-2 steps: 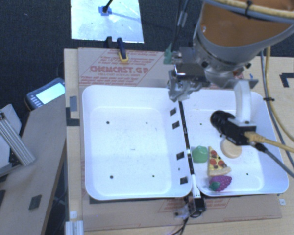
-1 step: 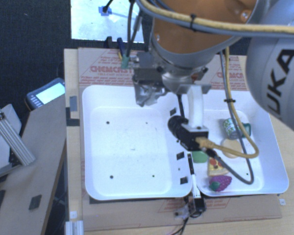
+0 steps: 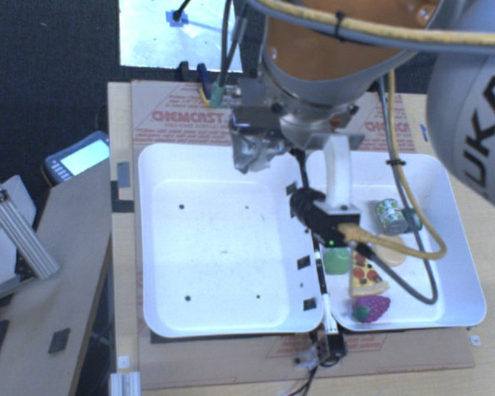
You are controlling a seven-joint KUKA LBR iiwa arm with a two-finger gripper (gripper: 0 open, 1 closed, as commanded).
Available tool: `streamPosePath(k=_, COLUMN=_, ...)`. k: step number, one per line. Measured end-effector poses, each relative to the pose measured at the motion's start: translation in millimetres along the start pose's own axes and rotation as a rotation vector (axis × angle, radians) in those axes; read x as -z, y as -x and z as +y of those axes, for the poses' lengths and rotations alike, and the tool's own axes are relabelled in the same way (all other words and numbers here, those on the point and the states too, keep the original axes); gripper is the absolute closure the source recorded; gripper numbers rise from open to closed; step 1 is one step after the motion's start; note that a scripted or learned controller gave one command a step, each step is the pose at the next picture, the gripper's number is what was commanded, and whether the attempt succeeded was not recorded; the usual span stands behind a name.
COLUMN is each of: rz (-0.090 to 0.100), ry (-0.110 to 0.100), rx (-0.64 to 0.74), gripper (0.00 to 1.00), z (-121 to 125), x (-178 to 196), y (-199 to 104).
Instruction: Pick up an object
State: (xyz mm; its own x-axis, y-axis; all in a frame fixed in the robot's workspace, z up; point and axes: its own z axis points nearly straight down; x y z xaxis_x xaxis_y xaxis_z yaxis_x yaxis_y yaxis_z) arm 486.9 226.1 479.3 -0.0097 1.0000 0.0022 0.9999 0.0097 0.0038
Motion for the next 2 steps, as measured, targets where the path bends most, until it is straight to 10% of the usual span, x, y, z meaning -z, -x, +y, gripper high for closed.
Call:
streamPosePath(k=1, rz=-0.008, ry=-0.017, rx=-0.011, gripper=1.00, z=-3, x=-226, y=25)
streamPosePath(k=2, rz=-0.002, ry=-0.005, rx=-0.008, gripper=1.00, z=38, x=-269, y=3)
